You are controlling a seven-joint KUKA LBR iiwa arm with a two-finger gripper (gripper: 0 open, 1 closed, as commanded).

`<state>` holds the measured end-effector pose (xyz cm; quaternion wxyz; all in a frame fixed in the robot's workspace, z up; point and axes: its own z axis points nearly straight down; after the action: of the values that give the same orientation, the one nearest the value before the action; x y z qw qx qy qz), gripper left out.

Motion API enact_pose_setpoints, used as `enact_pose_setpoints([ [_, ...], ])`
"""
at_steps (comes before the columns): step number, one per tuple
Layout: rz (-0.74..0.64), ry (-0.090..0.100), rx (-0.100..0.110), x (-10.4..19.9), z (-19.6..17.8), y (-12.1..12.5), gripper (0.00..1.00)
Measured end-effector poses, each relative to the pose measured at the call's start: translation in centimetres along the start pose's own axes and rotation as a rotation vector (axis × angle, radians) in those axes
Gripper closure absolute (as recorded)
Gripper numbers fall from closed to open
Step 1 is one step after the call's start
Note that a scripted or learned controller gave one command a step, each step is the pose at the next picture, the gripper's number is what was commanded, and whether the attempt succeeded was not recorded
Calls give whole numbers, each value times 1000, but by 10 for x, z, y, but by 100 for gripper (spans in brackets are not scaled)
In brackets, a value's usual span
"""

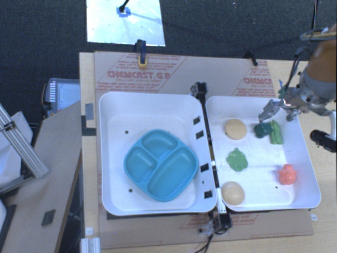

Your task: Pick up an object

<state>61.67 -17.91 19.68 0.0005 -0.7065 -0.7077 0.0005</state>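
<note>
The arm (321,70) reaches in over the right bin (303,141) on the tabletop (158,70). Its gripper (274,111) hangs low at the back of that bin. The jaws look spread apart, with nothing between them.

Just under the jaws sit a dark green toy (262,129) and a lighter green veggie (276,133). They touch each other. A tan round roll (235,129) lies just beside them. A green leafy toy (237,159) sits in the middle of the bin. Another tan roll (233,192) rests at the front corner. An orange-red toy (287,175) sits on the far right side.

The left bin (113,141) holds a blue plate (160,165) with three parts.

What could go wrong? The two green toys are packed so close that the jaws might land on both and push them apart, and close on nothing. A small bumpy toy may also slip out as the arm lifts.
</note>
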Motion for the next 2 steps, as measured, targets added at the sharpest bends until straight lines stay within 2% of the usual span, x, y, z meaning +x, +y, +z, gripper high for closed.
enact_pose_setpoints([
  [1, -3, 1, 1, 11, 51, 2, 0],
  [2, -3, -8, -11, 12, 88, 7, 0],
])
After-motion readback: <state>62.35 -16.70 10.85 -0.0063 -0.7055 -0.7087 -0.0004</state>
